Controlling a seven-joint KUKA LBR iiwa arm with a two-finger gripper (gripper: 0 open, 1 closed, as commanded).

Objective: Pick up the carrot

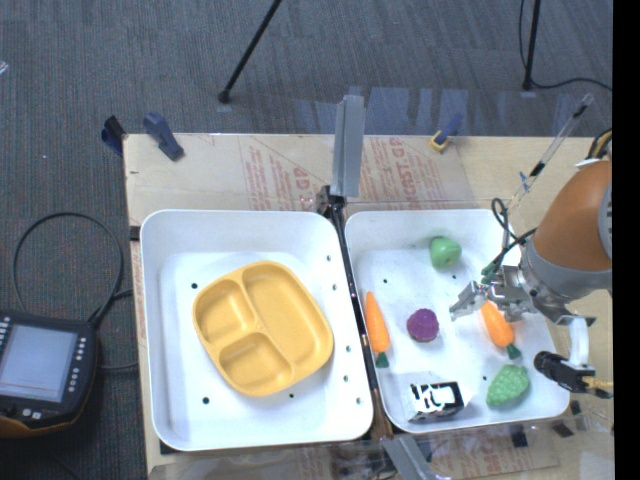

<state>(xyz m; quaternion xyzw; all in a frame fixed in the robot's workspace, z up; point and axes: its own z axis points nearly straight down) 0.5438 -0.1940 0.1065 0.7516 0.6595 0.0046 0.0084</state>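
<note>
Orange carrot (pixel 497 325) looks pinched in the tool (pixel 492 313), long axis running 11 to 5 o'clock.

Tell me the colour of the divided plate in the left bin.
Yellow: the divided plate shows clearly in the camera view.

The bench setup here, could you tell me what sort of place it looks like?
Probably a robotics lab: a bench with two white bins, a teach pendant on carpet, and stand legs behind.
</note>
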